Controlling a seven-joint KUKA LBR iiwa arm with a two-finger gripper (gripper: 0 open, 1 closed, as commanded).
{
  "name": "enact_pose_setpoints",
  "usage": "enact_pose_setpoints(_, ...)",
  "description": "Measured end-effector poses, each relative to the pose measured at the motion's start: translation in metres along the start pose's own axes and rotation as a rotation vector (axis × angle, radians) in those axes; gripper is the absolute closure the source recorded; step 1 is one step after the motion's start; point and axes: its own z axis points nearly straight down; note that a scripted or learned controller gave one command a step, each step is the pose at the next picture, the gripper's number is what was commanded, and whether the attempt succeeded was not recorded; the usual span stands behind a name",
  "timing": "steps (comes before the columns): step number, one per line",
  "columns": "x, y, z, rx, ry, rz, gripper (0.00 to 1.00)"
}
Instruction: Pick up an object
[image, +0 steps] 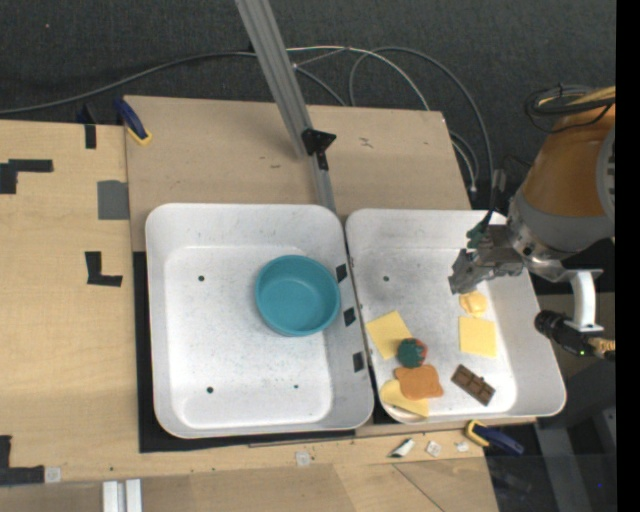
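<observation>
Hovering low in the right bin (520, 395), the hand (472, 280) is poised just above a small yellow piece (473, 303), its grip impossible to tell, so nothing is lifted and the grab is still pending.

Lighting: even, diffuse, moderately bright from overhead. Glare: none; I see the two white bins (175, 300) pale but not blown out. Shadows: soft, short, under my arm (570, 190) and beside the blue bowl (296, 294). Focus: slightly soft throughout, small items grainy. The dark floor (420, 40) beyond the tabletop (60, 200) reads dim.
</observation>
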Motion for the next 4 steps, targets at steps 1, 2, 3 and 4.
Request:
enact_pose_setpoints(1, 0.047, 0.000, 0.009, 0.001, 0.001, -0.004, 1.00)
enact_pose_setpoints(2, 0.105, -0.005, 0.010, 0.001, 0.002, -0.006, 1.00)
enact_pose_setpoints(3, 0.157, -0.004, 0.020, 0.004, 0.001, -0.005, 1.00)
enact_pose_setpoints(4, 0.213, -0.001, 0.027, 0.003, 0.001, -0.007, 1.00)
